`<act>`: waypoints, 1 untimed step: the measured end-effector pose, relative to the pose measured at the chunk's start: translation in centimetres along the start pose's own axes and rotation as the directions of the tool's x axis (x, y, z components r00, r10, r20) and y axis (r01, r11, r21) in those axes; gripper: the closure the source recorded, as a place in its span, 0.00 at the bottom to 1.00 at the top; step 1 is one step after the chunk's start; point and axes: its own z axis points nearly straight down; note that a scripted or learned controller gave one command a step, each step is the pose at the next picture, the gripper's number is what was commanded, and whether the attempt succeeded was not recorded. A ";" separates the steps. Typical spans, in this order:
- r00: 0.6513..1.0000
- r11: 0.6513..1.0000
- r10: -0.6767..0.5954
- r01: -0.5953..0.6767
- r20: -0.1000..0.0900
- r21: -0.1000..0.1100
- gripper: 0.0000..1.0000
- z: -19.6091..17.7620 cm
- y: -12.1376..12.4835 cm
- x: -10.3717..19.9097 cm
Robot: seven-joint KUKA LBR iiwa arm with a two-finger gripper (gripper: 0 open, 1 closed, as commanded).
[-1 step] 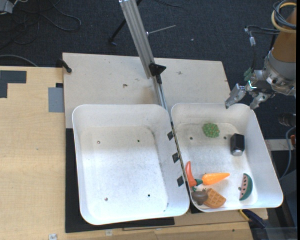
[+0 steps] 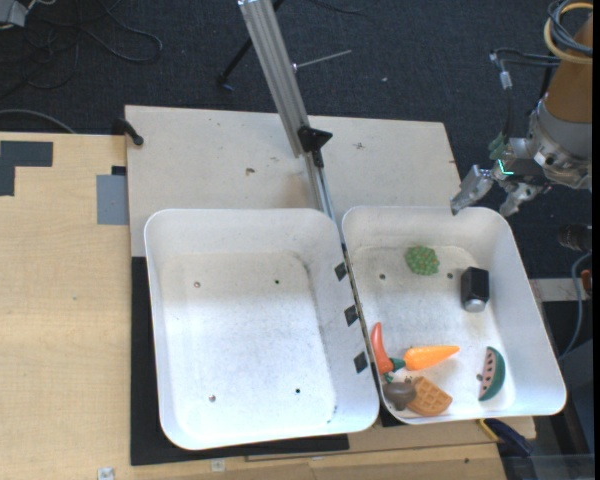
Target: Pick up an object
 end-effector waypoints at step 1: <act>1.000 1.000 0.003 -0.003 -0.001 0.004 0.00 4.7 0.3 -0.6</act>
